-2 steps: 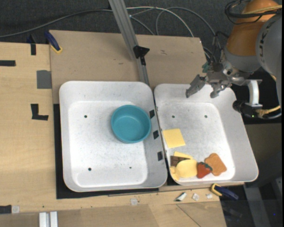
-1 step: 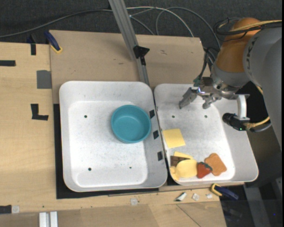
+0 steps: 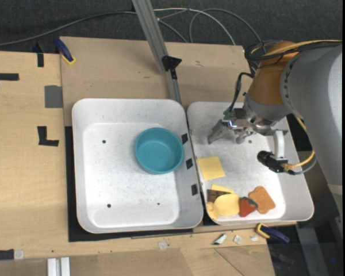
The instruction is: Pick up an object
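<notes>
Nearest the camera, a small blue-and-yellow clamp sat on the worktop edge just below the right bin, with a few tiny white bits beside it. Inside that bin's near end lay a cluster: a yellow rounded piece, a red piece touching it, and an orange-brown waffle-like piece touching the red one. A thin yellow strip lay just above the yellow piece, next to something dark brown at the bin wall. A flat pale-yellow square lay by itself further up, near the bin's left wall. The hand hung over the far part of the right bin, its dark fingers spread apart and angled down-left, nothing between them; could not tell if the tips touched the bin floor. It was well apart from the near cluster and nearer to the yellow square, but not on it. The grey arm with orange band came in from the right. The left bin held a teal bowl, upright, near its right wall. A metal pole slanted up from between the bins. Another blue-and-yellow clamp sat at the far left corner of the board, and black tape marks dotted the worktop's left side.
</notes>
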Tool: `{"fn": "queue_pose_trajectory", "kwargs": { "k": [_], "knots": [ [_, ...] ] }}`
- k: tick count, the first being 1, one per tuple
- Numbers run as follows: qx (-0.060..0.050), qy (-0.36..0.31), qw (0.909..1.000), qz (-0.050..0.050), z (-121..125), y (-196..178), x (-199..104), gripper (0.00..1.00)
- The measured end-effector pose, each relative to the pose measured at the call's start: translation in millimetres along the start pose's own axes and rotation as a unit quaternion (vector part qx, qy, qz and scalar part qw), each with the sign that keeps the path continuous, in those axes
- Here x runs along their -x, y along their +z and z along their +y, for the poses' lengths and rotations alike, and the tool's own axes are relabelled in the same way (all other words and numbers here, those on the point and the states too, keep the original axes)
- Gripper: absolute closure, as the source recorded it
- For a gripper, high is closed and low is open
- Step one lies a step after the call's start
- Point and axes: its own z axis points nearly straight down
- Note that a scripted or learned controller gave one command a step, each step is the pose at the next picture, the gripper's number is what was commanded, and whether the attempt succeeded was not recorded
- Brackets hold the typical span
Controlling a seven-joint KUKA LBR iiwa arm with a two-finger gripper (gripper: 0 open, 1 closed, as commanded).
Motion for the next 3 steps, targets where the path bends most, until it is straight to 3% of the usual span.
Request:
{"fn": "queue_pose_trajectory", "kwargs": {
  "k": [1, 3],
  "knots": [
    [0.002, 0.0, 1.0, 0.0, 1, -14, 0, 1.0],
    [0.005, 0.0, 1.0, 0.0, 9, -100, -6, 1.0]
  ]
}}
